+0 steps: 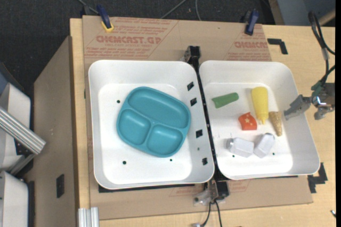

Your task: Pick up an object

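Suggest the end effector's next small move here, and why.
Probably shift left over the right bin toward the tan cone. The end effector sits at the bin's right rim with nothing visibly held, and the cone, beside the yellow bottle, lies nearest.

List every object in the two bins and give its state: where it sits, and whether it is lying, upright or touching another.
Teal plate: flat, alone in left bin.
Green piece: lying flat, apart.
Yellow bottle: lying down.
Orange block: beside the bottle.
Tan cone: lying, against the bottle.
Two pale grey pieces: lying, touching.
Gripper: over right bin's edge.
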Available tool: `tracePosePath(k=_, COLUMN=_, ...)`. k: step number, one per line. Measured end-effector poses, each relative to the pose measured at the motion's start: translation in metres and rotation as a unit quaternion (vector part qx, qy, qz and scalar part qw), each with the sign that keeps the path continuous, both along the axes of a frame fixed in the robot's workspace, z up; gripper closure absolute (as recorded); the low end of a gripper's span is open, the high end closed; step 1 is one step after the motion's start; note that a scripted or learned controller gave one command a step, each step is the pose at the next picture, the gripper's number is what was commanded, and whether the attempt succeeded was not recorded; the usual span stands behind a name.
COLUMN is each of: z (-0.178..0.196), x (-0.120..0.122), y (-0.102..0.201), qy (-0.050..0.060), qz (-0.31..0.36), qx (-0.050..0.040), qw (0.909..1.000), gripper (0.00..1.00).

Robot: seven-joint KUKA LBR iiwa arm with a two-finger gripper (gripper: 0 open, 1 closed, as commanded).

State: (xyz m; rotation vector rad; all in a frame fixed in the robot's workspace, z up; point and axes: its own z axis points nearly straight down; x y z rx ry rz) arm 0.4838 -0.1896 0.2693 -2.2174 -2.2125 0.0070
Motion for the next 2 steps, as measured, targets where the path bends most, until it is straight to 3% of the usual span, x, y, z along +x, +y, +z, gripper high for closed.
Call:
tracePosePath(k=1, z=0.004, x=0.002, y=0.0, qy=-0.004, qz=0.001, qx=-0.0012, qw=1.0, gripper=0.0)
tracePosePath(k=2, z=-0.048, x=0.01, y=-0.005, qy=-0.002, qz=0.001, qx=-0.0002, qw=1.0, gripper=0.0)
